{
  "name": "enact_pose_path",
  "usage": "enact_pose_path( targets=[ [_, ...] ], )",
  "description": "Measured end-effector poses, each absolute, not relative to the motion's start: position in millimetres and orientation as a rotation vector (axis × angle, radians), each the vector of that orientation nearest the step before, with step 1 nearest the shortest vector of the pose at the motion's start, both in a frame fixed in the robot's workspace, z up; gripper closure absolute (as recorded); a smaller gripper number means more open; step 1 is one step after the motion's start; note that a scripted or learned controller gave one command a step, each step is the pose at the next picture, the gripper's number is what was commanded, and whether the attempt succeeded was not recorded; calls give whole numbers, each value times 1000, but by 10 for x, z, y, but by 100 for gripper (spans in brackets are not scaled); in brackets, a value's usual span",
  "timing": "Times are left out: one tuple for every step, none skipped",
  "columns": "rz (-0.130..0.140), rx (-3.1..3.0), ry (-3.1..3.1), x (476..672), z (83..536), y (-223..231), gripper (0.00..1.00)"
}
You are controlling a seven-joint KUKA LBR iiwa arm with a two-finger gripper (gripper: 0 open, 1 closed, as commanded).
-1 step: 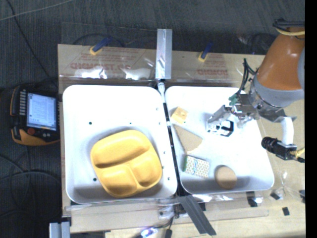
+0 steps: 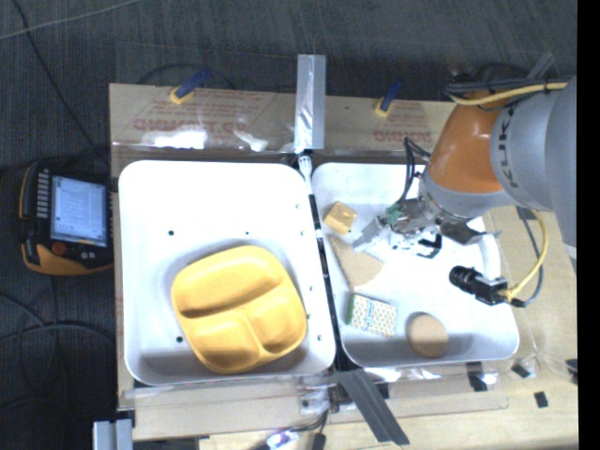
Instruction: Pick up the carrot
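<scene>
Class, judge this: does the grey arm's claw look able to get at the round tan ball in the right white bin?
Probably yes. The round tan ball lies uncovered in the right white bin, apart from the green-and-white box, and the claw hangs over that same bin.

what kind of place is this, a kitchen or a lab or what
Most likely a robot test lab, not a kitchen: a grey and orange robot arm reaches over two white bins on a bench, a handheld control screen lies beside them, and cables cross the carpet.

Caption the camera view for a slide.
KUKA arm's pincer reaches into the right bin; yellow tray sits in the left bin.
</scene>
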State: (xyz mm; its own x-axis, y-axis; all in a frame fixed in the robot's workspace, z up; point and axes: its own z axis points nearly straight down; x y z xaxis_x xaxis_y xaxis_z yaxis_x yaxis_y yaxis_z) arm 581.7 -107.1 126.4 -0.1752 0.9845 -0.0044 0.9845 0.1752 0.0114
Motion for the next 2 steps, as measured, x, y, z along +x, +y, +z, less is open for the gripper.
enact_pose_path(
  targets=[
    [-4,1496,2759,6472,2639,-1460,0],
    [-2,1499,2762,6049,1963,-933,0]
  ],
)
